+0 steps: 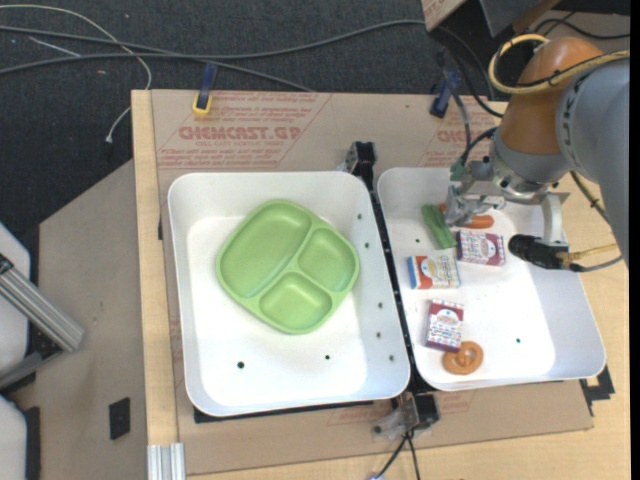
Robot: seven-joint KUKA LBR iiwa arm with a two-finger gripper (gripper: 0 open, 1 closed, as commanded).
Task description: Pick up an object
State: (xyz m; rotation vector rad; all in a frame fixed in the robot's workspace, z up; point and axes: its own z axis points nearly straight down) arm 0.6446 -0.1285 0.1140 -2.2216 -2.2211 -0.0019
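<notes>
A green stick-shaped item lies near the right bin's upper-left wall, just beside the gripper, which is low over it; nothing shows between the gripper's tips. Three small cartons and an orange ring crowd the bin's left half, its right half open. A green divided plate lies in the left bin.

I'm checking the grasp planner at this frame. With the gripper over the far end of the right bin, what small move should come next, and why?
Probably a short, straight descent. The gripper sits above the right bin's far end, right by the green stick and the small orange piece, with a pink-edged box just in front. Nothing shows between its fingers, so lowering onto the green stick seems best.
</notes>
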